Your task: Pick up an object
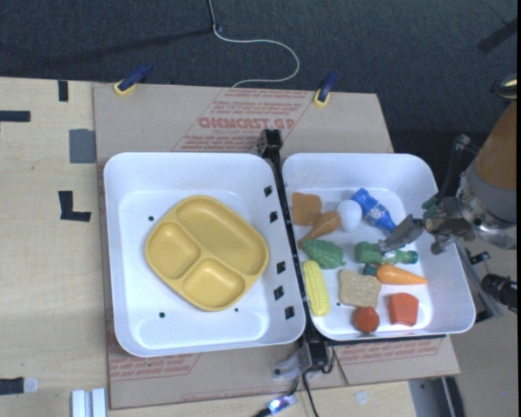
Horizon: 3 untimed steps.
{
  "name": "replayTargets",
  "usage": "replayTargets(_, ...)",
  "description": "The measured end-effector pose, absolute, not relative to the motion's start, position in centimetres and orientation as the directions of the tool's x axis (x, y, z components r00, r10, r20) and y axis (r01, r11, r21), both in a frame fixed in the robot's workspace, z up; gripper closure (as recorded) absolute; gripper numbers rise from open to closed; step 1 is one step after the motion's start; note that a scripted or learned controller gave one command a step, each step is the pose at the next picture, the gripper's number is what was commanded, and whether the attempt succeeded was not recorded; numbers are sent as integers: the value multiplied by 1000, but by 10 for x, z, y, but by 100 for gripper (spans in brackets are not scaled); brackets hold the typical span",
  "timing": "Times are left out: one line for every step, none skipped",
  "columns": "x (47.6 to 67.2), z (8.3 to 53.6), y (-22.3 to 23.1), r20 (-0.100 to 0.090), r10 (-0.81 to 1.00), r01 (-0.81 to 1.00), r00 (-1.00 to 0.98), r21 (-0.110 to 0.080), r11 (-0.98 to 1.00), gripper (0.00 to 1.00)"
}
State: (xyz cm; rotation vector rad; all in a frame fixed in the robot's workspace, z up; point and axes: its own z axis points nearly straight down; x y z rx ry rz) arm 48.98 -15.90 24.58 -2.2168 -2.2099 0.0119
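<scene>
The right bin (434,179) holds several toy foods. Among them are a blue bottle (373,208), a white egg (349,217), a green pickle (372,253), a carrot (401,275), a slice of bread (359,288), a corn cob (316,287), a red block (403,308) and a tomato (366,320). My gripper (421,236) hovers over the right side of this bin, above the pickle and carrot. Its fingers stand apart, one (402,234) reaching left toward the pickle. Nothing is between them.
The left bin (122,181) holds a yellow divided plate (207,252). A green broccoli piece (323,252) and two orange pieces (306,207) lie near the divider between the bins. The arm's body (495,189) stands at the right edge.
</scene>
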Motion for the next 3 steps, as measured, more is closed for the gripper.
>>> replayTargets(492,251,-159,0,1000,1000,-1,-2,1,0)
replayTargets(486,200,-150,1,1000,1000,-1,-6,1,0)
replayTargets(485,147,-159,1,1000,1000,1,-7,-1,0)
